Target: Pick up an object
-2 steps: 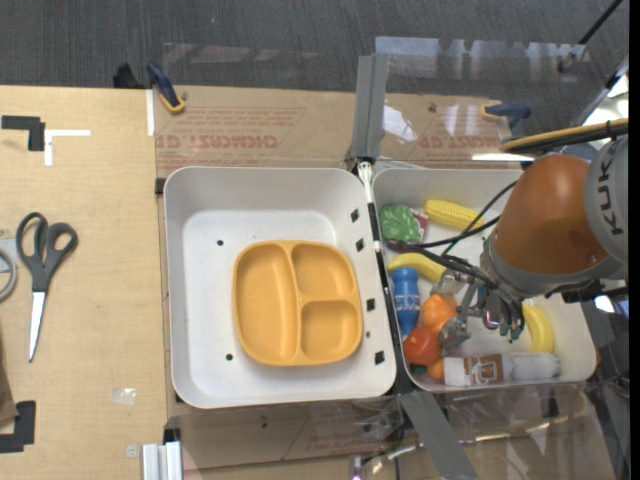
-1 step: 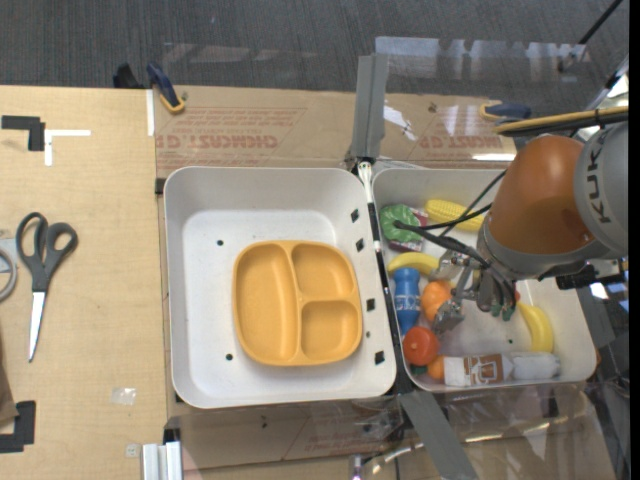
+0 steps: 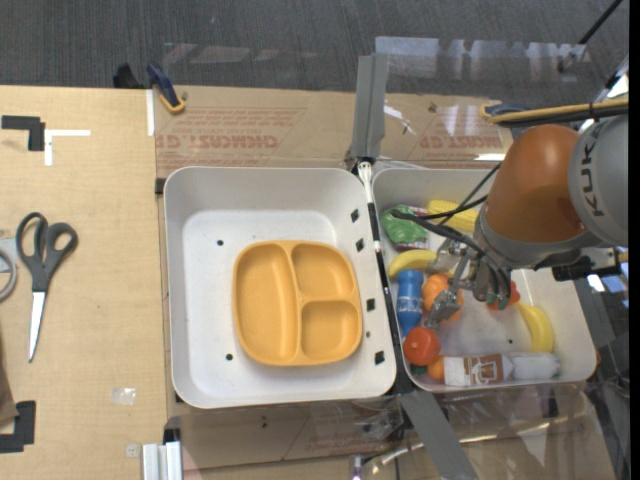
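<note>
Your gripper (image 3: 452, 296) hangs low in the right bin (image 3: 575, 313), among the toys — right over an orange ball (image 3: 436, 290), beside the blue can (image 3: 409, 301). The yellow divided plate (image 3: 297, 301) lies in the left bin (image 3: 190, 298).

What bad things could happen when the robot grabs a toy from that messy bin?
The gripper hangs over tightly packed toys, so it might pinch two at once, like the orange ball and the blue can. Round things like the red tomato could probably slip out and roll.
</note>
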